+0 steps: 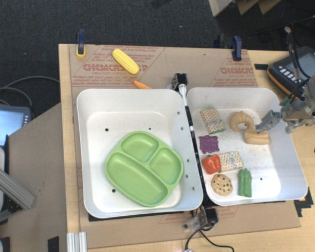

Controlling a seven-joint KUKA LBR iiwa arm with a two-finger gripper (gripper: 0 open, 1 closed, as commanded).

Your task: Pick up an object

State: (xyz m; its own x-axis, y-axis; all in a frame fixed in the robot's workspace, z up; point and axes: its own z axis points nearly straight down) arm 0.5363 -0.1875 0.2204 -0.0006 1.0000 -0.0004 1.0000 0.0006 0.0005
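The right bin (283, 161) holds several toy foods: a patterned square (212, 121), a tan doughnut (242, 121), a tan bread piece (257, 137), a purple piece (209, 143), a red pepper (211, 164), a patterned cracker (231, 161), a cookie (221, 184) and a green pickle (244, 182). My gripper (266, 123) reaches in over the bin's right side, its tip just above and to the right of the bread piece. Nothing is visibly held in it.
The left bin (94, 114) holds a green divided plate (144, 168). A yellow corn cob (125, 61) and a small orange carrot (142, 85) lie on the cardboard behind the bins. Blue clamps (236, 49) pin the board's back edge.
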